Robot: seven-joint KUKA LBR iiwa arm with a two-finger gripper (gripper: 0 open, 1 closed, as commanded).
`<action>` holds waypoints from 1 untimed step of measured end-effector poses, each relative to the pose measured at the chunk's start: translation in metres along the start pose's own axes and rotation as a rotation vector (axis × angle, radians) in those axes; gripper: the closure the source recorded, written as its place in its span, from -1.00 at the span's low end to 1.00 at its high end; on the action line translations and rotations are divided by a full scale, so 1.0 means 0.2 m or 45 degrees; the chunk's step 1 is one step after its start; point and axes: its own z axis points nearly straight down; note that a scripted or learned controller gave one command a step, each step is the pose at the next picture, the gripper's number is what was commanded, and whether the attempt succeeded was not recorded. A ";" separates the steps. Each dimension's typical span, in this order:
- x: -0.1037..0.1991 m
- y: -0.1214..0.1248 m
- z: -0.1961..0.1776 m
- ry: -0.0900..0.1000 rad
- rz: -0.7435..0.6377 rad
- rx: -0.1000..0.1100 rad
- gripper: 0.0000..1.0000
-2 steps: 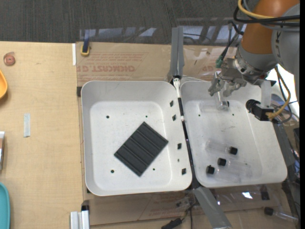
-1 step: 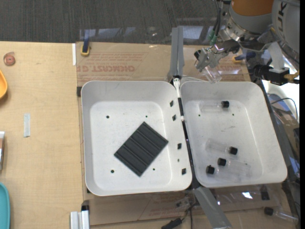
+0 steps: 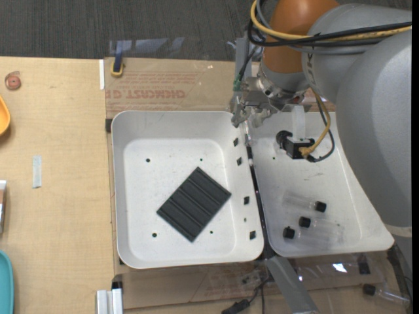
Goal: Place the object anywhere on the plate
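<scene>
Hovering at the 12 o'clock end of the seam between the two bins: gripper (image 3: 247,115), low over the far rims. Cannot tell whether released or clenched from this slant, and nothing seen held there.

Lying flat in the middle of the left bin (image 3: 131,241): dark ribbed plate (image 3: 194,203), long axis running from about 1 o'clock to 7 o'clock. Bare on top.

Scattered in the near part of the right bin (image 3: 366,231): small clear vials (image 3: 319,206) with black caps (bodies nearly lost against the white floor, so long axes hard to read). Probably the object to be moved, one of these.

Judging by this layout, pick not yet made. From the gripper, vials off toward 5 o'clock, well apart; plate off toward 7 o'clock, across the seam. Next likely called for: a reach toward 5 o'clock and down onto one vial, then a carry toward 9 o'clock over the divider. Risk of a slip on such a small, smooth, rolling target.
</scene>
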 end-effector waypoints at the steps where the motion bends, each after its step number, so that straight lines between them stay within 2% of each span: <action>1: 0.46 -0.01 -0.13 0.000 0.095 -0.003 1.00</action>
